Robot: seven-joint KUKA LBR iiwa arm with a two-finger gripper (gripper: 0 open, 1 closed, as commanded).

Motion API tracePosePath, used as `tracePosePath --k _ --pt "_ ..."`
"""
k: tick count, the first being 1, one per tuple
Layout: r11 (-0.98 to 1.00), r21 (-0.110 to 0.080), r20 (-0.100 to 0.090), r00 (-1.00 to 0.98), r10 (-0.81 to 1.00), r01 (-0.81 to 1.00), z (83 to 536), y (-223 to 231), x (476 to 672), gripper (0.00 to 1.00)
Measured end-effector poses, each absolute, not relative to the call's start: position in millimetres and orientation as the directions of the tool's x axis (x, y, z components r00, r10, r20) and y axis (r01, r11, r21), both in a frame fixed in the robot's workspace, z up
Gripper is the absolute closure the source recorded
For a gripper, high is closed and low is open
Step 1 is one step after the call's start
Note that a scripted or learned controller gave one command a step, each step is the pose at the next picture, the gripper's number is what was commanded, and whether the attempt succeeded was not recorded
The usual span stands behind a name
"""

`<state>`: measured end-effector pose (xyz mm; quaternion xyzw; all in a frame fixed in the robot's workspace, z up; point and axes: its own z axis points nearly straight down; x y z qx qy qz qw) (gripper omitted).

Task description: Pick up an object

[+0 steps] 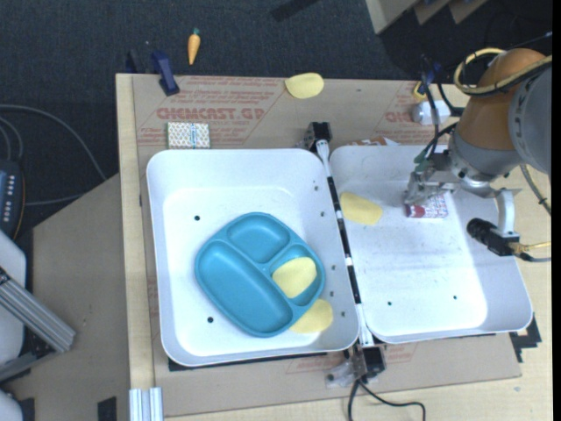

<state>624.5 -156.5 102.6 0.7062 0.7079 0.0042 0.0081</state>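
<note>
The bench is a flat board of pale brown cardboard printed with faded red lettering. On it sit two shallow, glossy white plastic bins with rounded corners, side by side. The left bin holds a smooth blue tray, oval and split into compartments. A soft-looking pale yellow lump lies in the tray's right compartment, and a second yellow piece rests on the bin floor against the tray's near right edge. In the right bin, a flattish yellow piece lies near the left wall. The grey arm, rounded and orange-banded, reaches in from the right. Its metal gripper hangs low over the far part of the right bin, right above a small flat red-and-white packet; whether its jaws are wide or narrow cannot be told. On the far board lie another yellow lump and a small patterned square.
</note>
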Motion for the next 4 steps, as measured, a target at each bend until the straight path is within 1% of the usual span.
tracePosePath --k 1,2,3,4 --pt "0.002 0.016 -0.001 -0.002 1.000 1.000 92.8 -202.3 604.7 1.00" --pt "-0.001 0.000 -0.001 0.001 1.000 1.000 130.6 -223.4 561.0 1.00" --pt "-0.001 -0.001 0.001 0.001 1.000 1.000 173.9 -198.7 487.0 1.00" --pt "0.000 -0.001 0.001 0.000 1.000 1.000 173.6 -198.4 486.9 0.00"
